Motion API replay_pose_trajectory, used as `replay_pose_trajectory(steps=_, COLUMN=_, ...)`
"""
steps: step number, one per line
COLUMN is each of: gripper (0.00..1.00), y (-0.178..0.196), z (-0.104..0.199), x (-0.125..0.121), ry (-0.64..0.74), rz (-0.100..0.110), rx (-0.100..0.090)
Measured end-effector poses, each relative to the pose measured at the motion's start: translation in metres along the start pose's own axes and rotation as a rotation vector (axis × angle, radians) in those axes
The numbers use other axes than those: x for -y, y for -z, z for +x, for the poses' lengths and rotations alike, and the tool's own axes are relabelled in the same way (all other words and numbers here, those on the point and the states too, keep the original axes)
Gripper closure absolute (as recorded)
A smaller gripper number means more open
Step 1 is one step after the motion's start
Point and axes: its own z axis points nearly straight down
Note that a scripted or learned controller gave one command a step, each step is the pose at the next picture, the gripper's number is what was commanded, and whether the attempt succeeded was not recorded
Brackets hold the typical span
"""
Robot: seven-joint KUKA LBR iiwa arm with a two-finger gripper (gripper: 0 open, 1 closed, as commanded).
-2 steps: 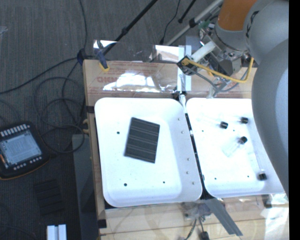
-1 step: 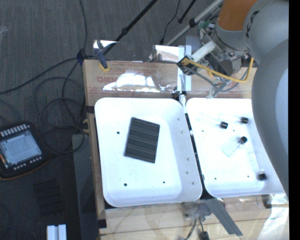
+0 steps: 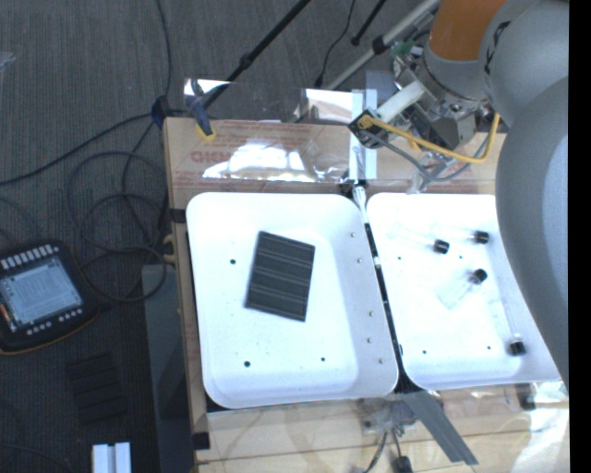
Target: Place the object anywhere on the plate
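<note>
A dark ribbed rectangular plate [image 3: 280,275] lies flat, slightly turned, in the middle of the left bin [image 3: 212,369]. In the right bin [image 3: 443,369] lie small clear pieces with black caps: one near the back [image 3: 439,245], another beside it [image 3: 480,237], and one in the middle [image 3: 466,285]. A further black cap [image 3: 516,347] sits by the right wall. My gripper [image 3: 430,152] hangs above the bench's back edge, behind the right bin, under the orange band [image 3: 462,28]. It is well away from the plate and from the capped pieces.
The big grey arm body [image 3: 545,185] covers the right bin's right side. A yellow cable [image 3: 416,139] loops by the wrist. Crinkled clear film [image 3: 268,159] lies on the cardboard behind the left bin. A teach pendant [image 3: 37,294] rests on the floor at the left.
</note>
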Motion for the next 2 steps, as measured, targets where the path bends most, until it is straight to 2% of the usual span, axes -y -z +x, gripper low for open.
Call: replay_pose_trajectory(steps=2, gripper=0.00, y=0.0000, z=0.0000, x=0.0000, ry=0.000, rz=0.000, rx=0.000)
